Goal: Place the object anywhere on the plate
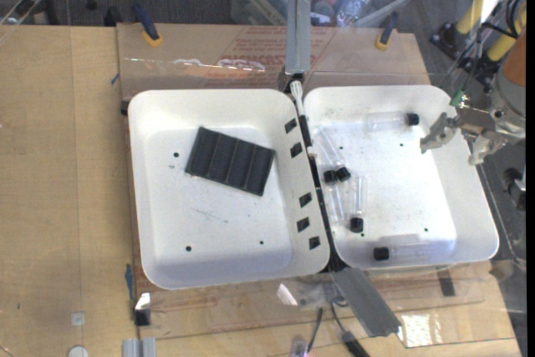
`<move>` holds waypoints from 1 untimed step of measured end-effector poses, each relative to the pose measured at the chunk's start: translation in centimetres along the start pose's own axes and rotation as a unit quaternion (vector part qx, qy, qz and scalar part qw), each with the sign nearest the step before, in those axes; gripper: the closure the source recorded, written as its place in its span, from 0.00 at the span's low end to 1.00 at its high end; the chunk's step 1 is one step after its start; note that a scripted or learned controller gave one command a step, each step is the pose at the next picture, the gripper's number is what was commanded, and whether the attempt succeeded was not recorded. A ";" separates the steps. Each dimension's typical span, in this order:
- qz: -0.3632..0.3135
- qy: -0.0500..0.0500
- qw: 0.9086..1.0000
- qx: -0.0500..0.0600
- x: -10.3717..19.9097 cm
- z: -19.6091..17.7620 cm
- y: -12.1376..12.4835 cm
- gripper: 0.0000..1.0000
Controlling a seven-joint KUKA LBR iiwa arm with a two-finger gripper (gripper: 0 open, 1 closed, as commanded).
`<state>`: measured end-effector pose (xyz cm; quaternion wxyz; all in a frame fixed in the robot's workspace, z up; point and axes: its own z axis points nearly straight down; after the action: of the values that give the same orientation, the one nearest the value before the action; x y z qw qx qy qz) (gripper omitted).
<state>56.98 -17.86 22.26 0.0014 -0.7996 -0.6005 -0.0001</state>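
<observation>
Roughly, near to far: right bin (468,238) holds clear tubes w/ black caps. Nearest tube (410,248) by front wall; cluster (343,188) near divider; far tube (389,121) at back. Prob light, stiff, slick plastic, may roll; grab mid-barrel, across axis. Dark ridged plate (230,161) in left bin (159,263), open room around. End effector (456,138) over right bin's far-right rim, fingers spread, nothing between.

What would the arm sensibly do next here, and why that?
Probably swing left and lower toward one of the clear tubes in the right bin. The gripper hangs at that bin's right rim with nothing between its fingers, and the dark ribbed plate in the left bin bears nothing yet, so a pick comes first.
</observation>
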 end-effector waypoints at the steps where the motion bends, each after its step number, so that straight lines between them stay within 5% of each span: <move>1: 0.000 0.001 1.000 -0.001 0.0 -1.0 0.1 1.00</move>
<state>57.05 -17.85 23.22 0.0013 -0.7996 -0.6006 -0.0008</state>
